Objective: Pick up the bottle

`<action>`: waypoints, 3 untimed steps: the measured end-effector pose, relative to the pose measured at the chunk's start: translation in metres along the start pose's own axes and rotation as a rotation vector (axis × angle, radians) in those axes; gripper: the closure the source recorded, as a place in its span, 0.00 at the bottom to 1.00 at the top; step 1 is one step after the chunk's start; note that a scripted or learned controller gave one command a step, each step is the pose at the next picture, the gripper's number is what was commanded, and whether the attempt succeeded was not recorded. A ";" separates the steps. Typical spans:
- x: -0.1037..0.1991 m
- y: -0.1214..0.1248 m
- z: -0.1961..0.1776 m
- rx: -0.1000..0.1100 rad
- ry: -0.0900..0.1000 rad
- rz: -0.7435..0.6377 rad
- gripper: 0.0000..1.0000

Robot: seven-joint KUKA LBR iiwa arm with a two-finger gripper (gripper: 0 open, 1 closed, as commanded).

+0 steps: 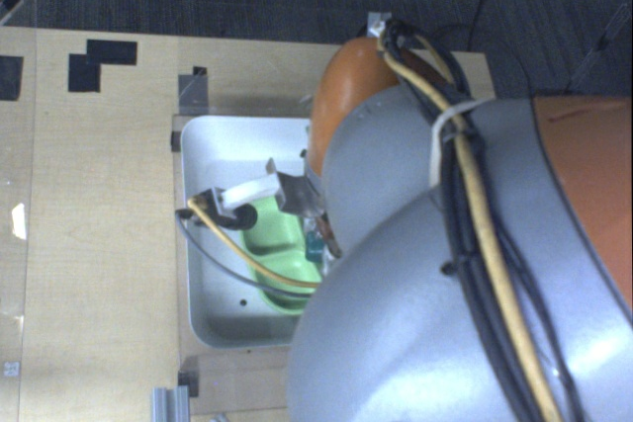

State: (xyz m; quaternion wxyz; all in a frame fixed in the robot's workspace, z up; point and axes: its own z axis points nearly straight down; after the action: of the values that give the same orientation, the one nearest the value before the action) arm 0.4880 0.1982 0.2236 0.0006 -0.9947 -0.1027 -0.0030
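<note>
A light green bottle (276,238) lies in the white bin (220,309), toward its right side, with a small teal part (315,248) at its right end. My gripper (300,201) hangs low over the bottle's upper end, close to it or touching it; I cannot tell which. The big grey arm (425,292) reaches in from the right and hides the bottle's right side. A yellow cable loops across the front of the bottle.
The bin's left and front floor is bare white. Pale wooden bench (89,242) lies to the left, with black marks (102,62) at its back left. The arm's grey and orange body covers the right half of the view.
</note>
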 end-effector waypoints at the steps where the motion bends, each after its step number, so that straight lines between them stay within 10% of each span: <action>1: 0.002 0.000 -0.011 -0.001 0.005 -0.001 1.00; 2: 0.007 -0.036 -0.014 0.001 -0.003 0.004 1.00; 3: 0.033 -0.005 0.029 -0.001 -0.006 -0.080 1.00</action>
State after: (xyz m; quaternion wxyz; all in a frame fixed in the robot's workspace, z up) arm 0.5196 0.2095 0.1952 -0.0001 -0.9898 -0.1422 -0.0001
